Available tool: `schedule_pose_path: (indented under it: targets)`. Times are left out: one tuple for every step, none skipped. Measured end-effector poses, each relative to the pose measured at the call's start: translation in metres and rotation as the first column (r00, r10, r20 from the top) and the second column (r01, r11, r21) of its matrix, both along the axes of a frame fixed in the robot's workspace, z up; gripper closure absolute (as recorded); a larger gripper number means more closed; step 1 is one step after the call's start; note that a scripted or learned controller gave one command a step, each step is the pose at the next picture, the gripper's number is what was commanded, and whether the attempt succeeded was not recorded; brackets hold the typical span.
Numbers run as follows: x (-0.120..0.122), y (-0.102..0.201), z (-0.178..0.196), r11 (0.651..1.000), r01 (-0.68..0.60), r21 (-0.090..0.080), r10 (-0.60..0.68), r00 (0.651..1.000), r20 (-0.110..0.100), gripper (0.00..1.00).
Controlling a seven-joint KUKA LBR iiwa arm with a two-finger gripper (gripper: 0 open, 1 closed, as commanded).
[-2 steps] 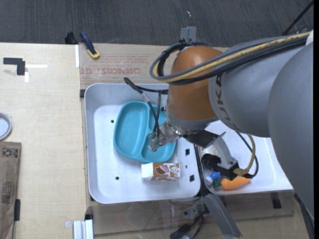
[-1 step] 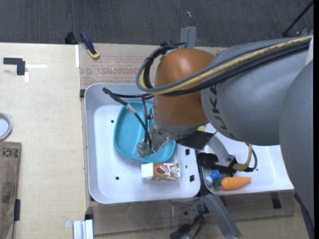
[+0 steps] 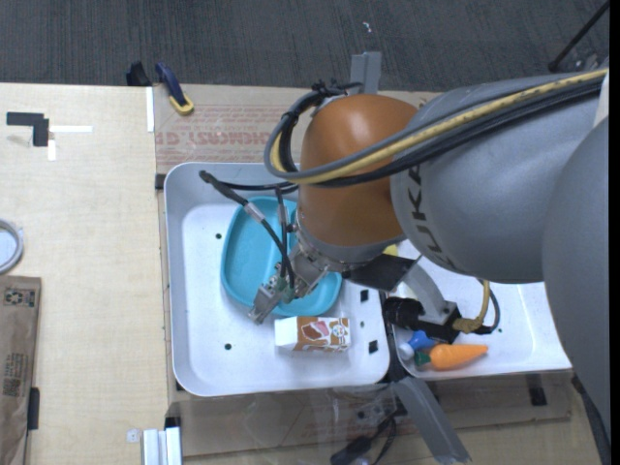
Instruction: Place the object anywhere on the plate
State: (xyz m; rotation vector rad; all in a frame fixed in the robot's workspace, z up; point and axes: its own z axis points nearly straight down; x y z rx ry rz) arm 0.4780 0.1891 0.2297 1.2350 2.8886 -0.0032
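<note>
The arm (image 3: 504, 177) is a thick, smooth grey shell with dark lettering partly visible on its side. Above the fingers (image 3: 269, 298) sits a rounded, glossy orange band (image 3: 354, 168). A bundle of black cables and one yellow cable (image 3: 426, 129) runs along the grey shell and loops over the orange dome. The fingers are small, grey metal, with thin wires beside them.

Dark grey carpet (image 3: 242, 17) is running across the far side of the scene. A pale wooden surface (image 3: 77, 221) is filling the left, lying under even light. A roll of tape (image 3: 8, 248) is sitting at its left edge, a brown paper bag (image 3: 17, 356) is lying nearer, and a black bracket (image 3: 29, 124) is resting far left.
</note>
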Motion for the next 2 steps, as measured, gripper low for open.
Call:
schedule_pose_path:
  targets:
    - [0.002, -0.038, 0.081, 0.935, 0.353, -0.001, -0.353, 0.935, 0.001, 0.0]
    - [0.061, -0.049, -0.103, 0.958, 0.286, -0.002, -0.286, 0.958, -0.002, 0.0]
